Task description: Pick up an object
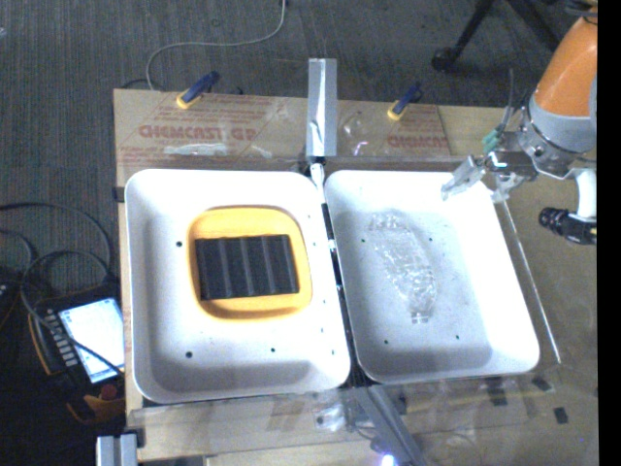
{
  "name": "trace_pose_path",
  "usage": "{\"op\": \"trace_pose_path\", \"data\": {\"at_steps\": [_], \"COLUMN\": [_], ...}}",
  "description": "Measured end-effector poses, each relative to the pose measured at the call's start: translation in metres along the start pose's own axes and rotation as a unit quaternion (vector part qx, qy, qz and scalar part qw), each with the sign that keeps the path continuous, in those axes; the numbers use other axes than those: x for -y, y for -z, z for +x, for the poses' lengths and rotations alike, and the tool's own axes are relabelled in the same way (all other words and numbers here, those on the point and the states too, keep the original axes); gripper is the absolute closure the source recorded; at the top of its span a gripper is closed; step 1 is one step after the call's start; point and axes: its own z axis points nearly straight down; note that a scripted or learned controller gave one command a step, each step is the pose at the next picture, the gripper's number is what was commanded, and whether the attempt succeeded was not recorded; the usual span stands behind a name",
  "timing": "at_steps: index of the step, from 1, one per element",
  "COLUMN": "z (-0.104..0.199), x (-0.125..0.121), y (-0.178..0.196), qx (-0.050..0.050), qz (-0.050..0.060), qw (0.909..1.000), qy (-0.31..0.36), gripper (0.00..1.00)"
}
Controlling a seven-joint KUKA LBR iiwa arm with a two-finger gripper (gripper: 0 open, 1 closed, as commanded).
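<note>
- Your hand hovers over the right white bin's far right corner; you cannot tell its opening.
- The clear crumpled plastic object lies mid-bin, well apart from it.
- The yellow tray with black ribbed insert fills the left white bin.

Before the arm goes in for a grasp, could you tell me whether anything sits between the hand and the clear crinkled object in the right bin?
Nothing visible does. The hand hangs over the right bin's upper right corner, and only bare white floor lies between it and the clear crinkled object.
</note>
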Motion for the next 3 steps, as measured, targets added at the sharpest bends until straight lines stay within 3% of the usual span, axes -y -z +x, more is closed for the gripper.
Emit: {"op": "trace_pose_path", "data": {"at_steps": [1,2,3], "z": [0.046,0.091,0.059], "x": [0.075,0.099,0.074], "y": [-0.047,-0.023,-0.127], "qx": [0.0,0.0,0.0], "qz": [0.001,0.0,-0.001], "qw": [1.0,0.9994,0.9979], "qy": [0.008,-0.033,-0.065], "gripper": [0.0,0.0,0.0]}}
